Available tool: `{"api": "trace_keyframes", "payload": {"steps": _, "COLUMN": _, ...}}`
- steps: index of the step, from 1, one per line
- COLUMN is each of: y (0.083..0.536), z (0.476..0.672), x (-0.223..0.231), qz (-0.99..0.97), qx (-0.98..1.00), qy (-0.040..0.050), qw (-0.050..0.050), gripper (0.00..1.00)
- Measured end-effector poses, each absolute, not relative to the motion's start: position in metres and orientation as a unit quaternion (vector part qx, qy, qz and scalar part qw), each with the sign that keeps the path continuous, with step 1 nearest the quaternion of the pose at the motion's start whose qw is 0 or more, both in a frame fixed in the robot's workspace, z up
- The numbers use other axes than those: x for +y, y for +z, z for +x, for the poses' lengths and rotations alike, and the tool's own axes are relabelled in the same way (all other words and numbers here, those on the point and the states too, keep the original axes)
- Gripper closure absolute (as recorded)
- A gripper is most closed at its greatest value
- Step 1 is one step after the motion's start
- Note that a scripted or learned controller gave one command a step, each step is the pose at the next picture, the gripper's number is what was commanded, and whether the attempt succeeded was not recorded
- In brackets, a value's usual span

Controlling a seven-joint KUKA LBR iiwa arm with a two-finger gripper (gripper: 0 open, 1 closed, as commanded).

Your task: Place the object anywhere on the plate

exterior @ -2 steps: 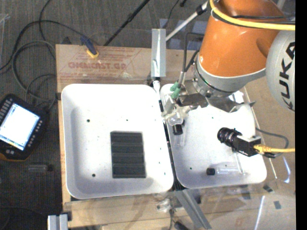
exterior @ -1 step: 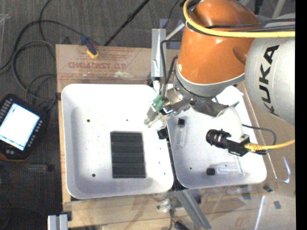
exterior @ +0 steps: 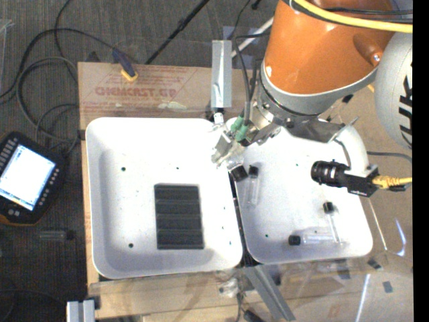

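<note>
A black ribbed rectangular plate (exterior: 179,215) lies flat in the left white bin (exterior: 114,146), a little right of its middle. My gripper (exterior: 226,153) hangs over the seam between the two bins, near their far edge, above and to the right of the plate. Just below it, in the right bin (exterior: 281,247), lies a clear vial with a black cap (exterior: 249,186); whether the gripper touches it is unclear. Two more clear vials with black caps lie near the right bin's front edge, one flat (exterior: 315,236) and one slanted (exterior: 331,221).
The grey and orange arm (exterior: 322,39) covers the right bin's far side. A black cylinder with a yellow cable (exterior: 335,174) juts over that bin. A handheld pendant (exterior: 25,178) and cables lie left of the bench, and a cardboard sheet (exterior: 134,89) sits behind the left bin.
</note>
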State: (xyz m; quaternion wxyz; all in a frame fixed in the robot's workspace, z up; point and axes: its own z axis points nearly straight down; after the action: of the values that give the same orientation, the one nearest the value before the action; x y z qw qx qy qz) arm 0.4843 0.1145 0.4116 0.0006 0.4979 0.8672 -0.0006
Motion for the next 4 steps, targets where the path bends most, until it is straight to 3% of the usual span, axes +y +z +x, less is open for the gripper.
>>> {"api": "trace_keyframes", "payload": {"steps": 2, "y": 0.424, "z": 0.485, "x": 0.17, "qz": 0.33, "qx": 0.944, "qy": -0.0005, "qw": 0.001, "gripper": 1.0}}
{"api": "trace_keyframes", "payload": {"steps": 3, "y": 0.408, "z": 0.485, "x": 0.176, "qz": 0.187, "qx": 0.982, "qy": -0.0002, "qw": 0.001, "gripper": 1.0}}
{"api": "trace_keyframes", "payload": {"steps": 4, "y": 0.317, "z": 0.484, "x": 0.23, "qz": 0.171, "qx": 0.985, "qy": 0.0001, "qw": -0.001, "gripper": 1.0}}
